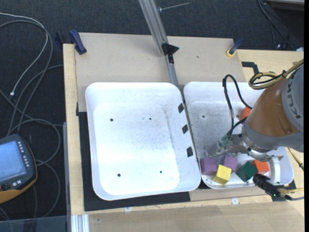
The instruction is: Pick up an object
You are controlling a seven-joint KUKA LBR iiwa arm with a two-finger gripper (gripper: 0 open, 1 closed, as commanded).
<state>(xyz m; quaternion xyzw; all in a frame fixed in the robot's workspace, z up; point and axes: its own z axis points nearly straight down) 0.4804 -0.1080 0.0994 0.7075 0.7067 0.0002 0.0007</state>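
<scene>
Nothing looks picked up yet. The arm [275, 115] reaches from three o'clock over the right bin [207, 98], and its gripper [231, 146] sits low among the toys at the bin's six o'clock corner. Whether it is gripping anything cannot be told; the wrist covers that part. A purple block [209, 165], a yellow block [223, 173], a green block [247, 170] and an orange piece [261, 166] lie close together there, all resting on the floor. The lift remains. The left bin [96, 100] sits at nine o'clock.
</scene>
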